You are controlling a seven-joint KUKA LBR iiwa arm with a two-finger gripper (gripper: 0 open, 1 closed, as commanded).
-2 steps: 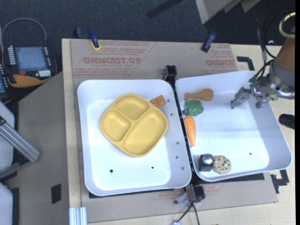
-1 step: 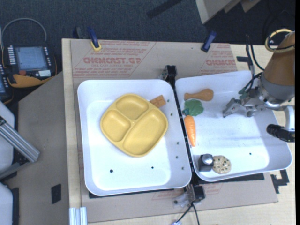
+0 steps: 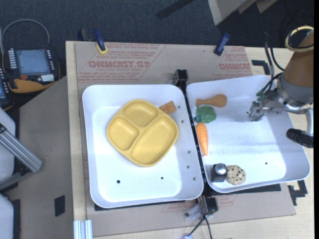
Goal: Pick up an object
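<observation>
1. The hand (image 3: 256,111) sits low over the right bin (image 3: 279,158), near its far right side; whether it is spread or pressed together cannot be told.
2. Nothing is seen between it and the bin floor.
3. Along the right bin's left wall lie a tan drumstick (image 3: 212,101), a green leafy piece (image 3: 206,114) and an orange carrot (image 3: 202,138) with its tip toward the near edge.
4. At the near left corner a small grey and black object (image 3: 219,171) touches a speckled cookie (image 3: 235,174).
5. The left bin (image 3: 99,178) holds a yellow divided plate (image 3: 142,132), with a small brown block (image 3: 168,107) at its far right rim.
</observation>
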